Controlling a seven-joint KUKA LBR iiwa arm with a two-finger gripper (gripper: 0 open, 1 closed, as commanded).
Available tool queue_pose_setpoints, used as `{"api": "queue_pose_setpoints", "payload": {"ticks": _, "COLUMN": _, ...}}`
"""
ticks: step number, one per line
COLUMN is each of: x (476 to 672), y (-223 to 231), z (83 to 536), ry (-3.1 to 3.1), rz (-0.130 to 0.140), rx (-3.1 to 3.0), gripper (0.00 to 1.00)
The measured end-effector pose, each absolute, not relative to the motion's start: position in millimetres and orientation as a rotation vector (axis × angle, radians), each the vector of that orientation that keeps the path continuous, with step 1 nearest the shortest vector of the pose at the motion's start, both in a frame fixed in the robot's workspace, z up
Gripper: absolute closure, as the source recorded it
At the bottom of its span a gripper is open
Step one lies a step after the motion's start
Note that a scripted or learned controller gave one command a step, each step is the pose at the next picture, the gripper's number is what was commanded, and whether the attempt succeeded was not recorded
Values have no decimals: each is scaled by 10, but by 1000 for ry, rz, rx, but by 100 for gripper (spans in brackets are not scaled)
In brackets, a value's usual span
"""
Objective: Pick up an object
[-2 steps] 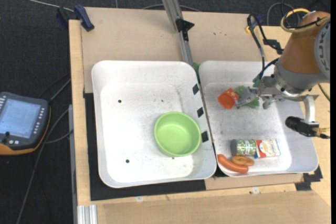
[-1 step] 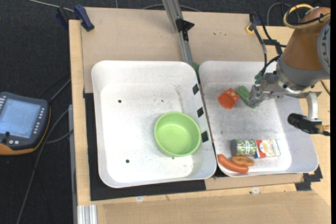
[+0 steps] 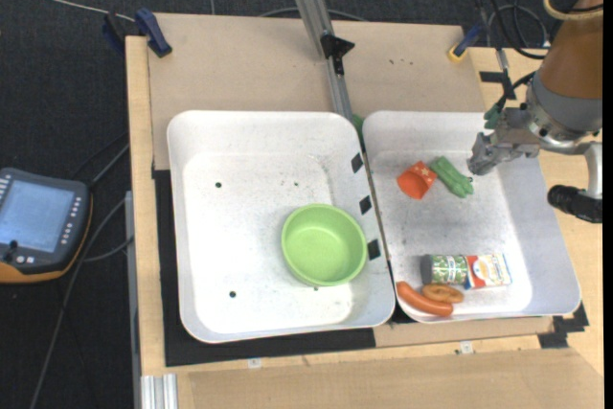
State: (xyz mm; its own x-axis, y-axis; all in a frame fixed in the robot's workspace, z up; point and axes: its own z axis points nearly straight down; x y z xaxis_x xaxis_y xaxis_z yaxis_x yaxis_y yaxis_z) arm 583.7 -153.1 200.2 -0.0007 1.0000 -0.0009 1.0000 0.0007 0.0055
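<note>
- The hand (image 3: 478,160) hangs just right of the green pickle (image 3: 451,177); I cannot tell how it is set.
- The red cup (image 3: 416,182) touches the pickle's left side.

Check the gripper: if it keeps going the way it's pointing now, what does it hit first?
Probably the green object: the gripper points down and leftward right beside its upper end. The orange cup lies just beyond. Height above the right bin is unclear from this view.

My gripper (image 3: 482,158) grey, orange band above. Just left of it: green vegetable (image 3: 451,177), red cup (image 3: 417,181). Farther left: lime bowl (image 3: 324,245). Below: orange-red sausage (image 3: 423,299). Bins (image 3: 192,206) white, dark-speckled.
</note>
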Motion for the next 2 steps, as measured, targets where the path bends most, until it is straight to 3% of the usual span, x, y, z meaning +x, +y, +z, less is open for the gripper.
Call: {"api": "queue_pose_setpoints", "payload": {"ticks": 2, "x": 5780, "y": -1518, "z": 2872, "ry": 2220, "rz": 3, "rx": 2219, "gripper": 100}}
